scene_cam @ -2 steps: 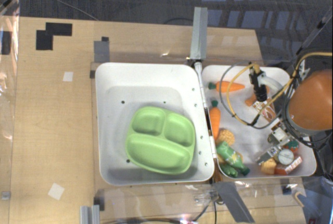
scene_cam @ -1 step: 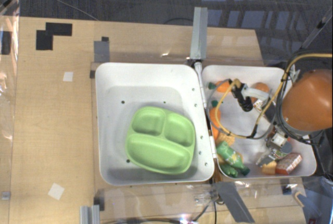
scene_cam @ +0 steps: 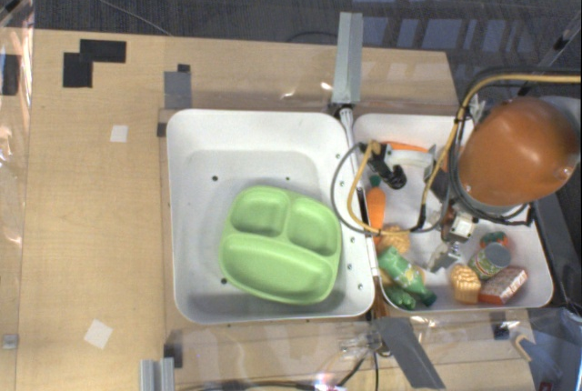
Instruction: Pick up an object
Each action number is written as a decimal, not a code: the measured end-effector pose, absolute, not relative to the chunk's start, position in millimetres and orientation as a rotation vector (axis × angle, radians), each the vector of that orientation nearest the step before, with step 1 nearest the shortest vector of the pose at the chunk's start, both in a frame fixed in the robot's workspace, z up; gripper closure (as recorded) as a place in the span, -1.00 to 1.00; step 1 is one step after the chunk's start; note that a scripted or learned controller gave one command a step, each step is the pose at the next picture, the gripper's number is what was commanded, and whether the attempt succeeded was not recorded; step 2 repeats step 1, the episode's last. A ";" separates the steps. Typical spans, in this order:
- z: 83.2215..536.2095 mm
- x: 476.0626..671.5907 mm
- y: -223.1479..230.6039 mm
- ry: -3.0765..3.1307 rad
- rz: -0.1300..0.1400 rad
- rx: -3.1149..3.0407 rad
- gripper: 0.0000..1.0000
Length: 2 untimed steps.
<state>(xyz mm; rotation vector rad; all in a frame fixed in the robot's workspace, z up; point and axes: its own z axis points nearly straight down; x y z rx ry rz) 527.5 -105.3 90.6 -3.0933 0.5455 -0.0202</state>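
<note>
I am hanging over the right bin (scene_cam: pixel 542 282), my orange wrist band (scene_cam: pixel 514 153) covering much of its far half, and my pincer (scene_cam: pixel 448 245) is reaching down toward the middle of that bin; from this angle I cannot tell how wide it is standing, and nothing is showing between its tips. The left bin (scene_cam: pixel 186 198), a shallow white tray with rounded corners, is holding one thing: a light green plastic plate (scene_cam: pixel 280 244) with three moulded compartments, lying flat and slightly turned. The right bin is carrying a cluster of small toy foods along its near side. An orange carrot (scene_cam: pixel 376 203) is lying by the divider between the bins, with a lumpy tan piece (scene_cam: pixel 395 241) just beyond its lower end and a glossy green leafy piece (scene_cam: pixel 405 278) near the front wall. A yellowish, knobbly piece (scene_cam: pixel 465 283) is sitting just beside a small red and white box (scene_cam: pixel 505 285), and a round tin (scene_cam: pixel 492 258) with a grey lid is touching that box. Black and yellow cables (scene_cam: pixel 350 189) are looping over the divider. Both bins are resting on the pale wooden worktop (scene_cam: pixel 91 225).
</note>
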 end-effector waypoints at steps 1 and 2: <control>102.0 527.9 -103.8 0.554 -0.016 -3.090 1.00; 102.0 527.9 -103.8 0.554 -0.016 -3.090 1.00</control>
